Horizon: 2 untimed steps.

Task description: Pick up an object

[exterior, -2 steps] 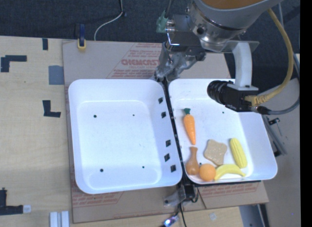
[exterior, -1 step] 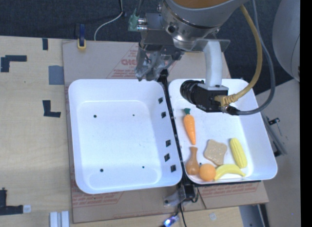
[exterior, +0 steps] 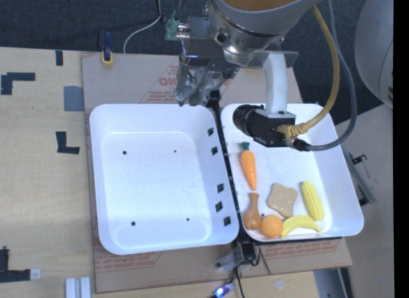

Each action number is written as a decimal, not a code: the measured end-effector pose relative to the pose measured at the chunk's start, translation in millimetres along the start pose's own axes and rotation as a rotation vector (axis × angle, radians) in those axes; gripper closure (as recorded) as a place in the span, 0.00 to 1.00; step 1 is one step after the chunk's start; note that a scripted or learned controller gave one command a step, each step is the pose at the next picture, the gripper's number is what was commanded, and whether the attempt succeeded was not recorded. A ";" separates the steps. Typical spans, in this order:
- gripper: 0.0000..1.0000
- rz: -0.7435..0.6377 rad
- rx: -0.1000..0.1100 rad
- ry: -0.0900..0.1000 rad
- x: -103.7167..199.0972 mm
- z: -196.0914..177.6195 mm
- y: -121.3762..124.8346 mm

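Camera view: end effector [exterior: 197, 92], grip state indeterminable, at 12 o'clock above bins; approach step, nothing picked; next calls for descent toward carrot [exterior: 248, 169] at 4 o'clock.

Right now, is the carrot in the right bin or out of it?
In. The carrot lies flat on the floor of the right bin, near its left wall, above the slice of bread and the orange.

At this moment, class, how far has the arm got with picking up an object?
Done: nothing looks lifted; the carrot, bread slice, corn, banana and orange all lie in the right bin. In hand: the gripper sits above the bins' far edge. Left: descend, grasp, lift.
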<state>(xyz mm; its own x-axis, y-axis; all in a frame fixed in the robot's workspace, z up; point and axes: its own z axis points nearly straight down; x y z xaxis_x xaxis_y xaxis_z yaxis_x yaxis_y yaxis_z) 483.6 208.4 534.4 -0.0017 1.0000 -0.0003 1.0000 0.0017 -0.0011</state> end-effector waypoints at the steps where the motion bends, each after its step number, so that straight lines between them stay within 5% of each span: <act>1: 1.00 0.000 0.000 -0.001 6.8 0.1 5.7; 2: 1.00 0.005 -0.001 -0.002 -29.6 0.8 62.6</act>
<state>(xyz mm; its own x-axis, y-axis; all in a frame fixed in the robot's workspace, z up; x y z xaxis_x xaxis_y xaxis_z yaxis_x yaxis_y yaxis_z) 546.3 179.0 533.5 0.0036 1.0000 -0.0019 1.0000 -0.0036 -0.0005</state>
